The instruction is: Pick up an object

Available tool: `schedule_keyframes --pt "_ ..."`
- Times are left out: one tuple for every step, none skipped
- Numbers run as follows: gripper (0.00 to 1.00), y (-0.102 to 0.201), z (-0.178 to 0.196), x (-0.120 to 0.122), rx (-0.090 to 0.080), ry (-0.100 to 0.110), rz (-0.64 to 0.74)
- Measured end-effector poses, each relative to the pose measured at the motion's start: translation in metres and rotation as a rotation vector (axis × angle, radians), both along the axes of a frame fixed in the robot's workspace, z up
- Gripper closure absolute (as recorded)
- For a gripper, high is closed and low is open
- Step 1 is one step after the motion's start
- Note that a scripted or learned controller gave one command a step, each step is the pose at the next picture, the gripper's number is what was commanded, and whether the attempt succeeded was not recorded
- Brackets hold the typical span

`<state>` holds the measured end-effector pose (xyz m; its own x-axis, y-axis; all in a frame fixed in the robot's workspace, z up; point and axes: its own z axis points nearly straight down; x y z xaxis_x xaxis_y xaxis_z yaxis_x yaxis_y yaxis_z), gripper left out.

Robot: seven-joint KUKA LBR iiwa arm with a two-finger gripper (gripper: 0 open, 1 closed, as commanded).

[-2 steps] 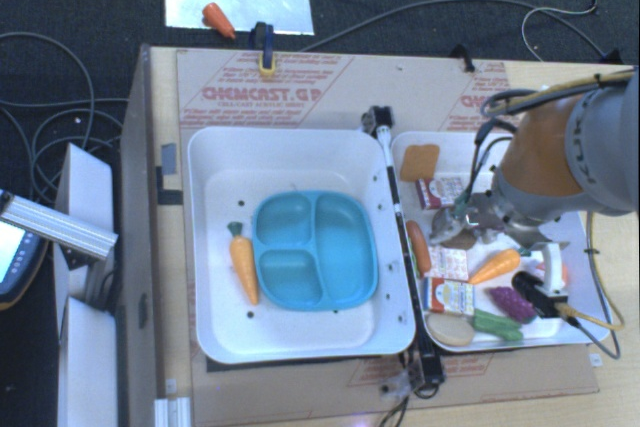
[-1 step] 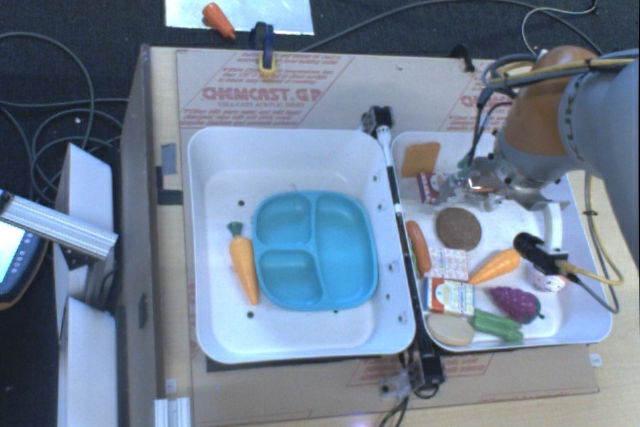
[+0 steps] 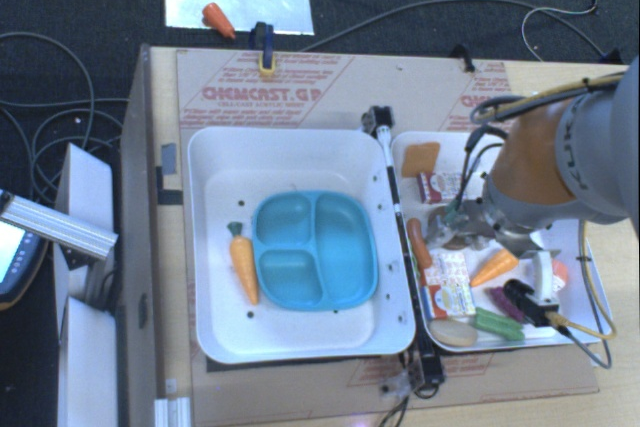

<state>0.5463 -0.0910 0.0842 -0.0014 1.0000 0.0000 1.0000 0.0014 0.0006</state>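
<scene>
The right bin (image 3: 410,151) holds several toy foods: an orange bread slice (image 3: 422,157), a red and white packet (image 3: 434,185), a red sausage (image 3: 418,243), a printed carton (image 3: 450,281) and an orange wedge (image 3: 494,267). A purple piece (image 3: 512,301), a green piece (image 3: 498,323) and a beige piece (image 3: 452,333) lie by the bin's near edge. My gripper (image 3: 456,221) hangs low over the middle of this bin, between the packet and the carton, and the grey arm (image 3: 560,165) covers much of it.
The left bin (image 3: 215,165) holds a blue divided plate (image 3: 315,250) with a toy carrot (image 3: 243,265) beside it on the left. A black bar (image 3: 392,185) runs between the bins. Cables lie on the dark floor around the bench.
</scene>
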Motion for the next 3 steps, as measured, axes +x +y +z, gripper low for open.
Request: schedule_keyframes --pt "1.0 0.0 0.011 0.001 -0.001 -0.002 0.001" --pt "0.0 -0.001 0.011 0.001 -0.002 -0.003 0.0" --pt "0.0 0.004 0.011 0.046 0.0 -0.002 0.002"
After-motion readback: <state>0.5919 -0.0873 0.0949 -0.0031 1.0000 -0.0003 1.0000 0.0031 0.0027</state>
